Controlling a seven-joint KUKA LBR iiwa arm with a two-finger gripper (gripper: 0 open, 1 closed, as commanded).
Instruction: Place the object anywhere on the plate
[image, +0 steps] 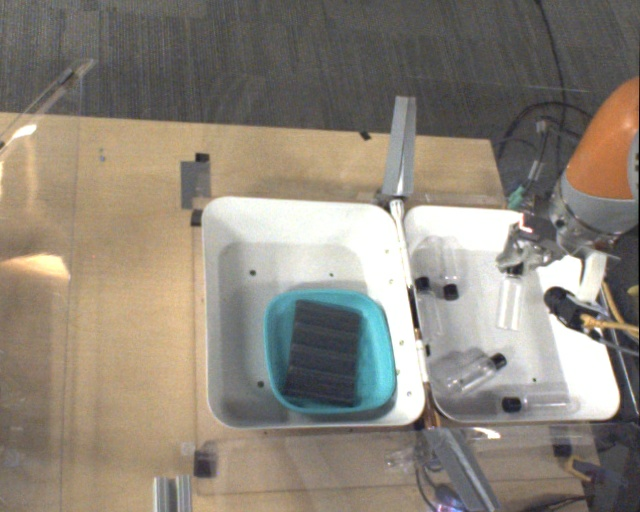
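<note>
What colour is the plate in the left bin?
Teal-blue. The plate shows clearly in the camera view, under a dark ridged block.

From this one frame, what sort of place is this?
Probably a robotics lab test bench, not a home: two white bins on a wooden bench, a robot arm reaching in, loose cables, grey carpet.

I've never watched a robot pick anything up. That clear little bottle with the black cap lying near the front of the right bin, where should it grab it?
Probably across the clear body of the capped bottle, coming straight down from above. It lies flat and slanted, so the fingers should close across its narrow width, away from the black cap.
</note>
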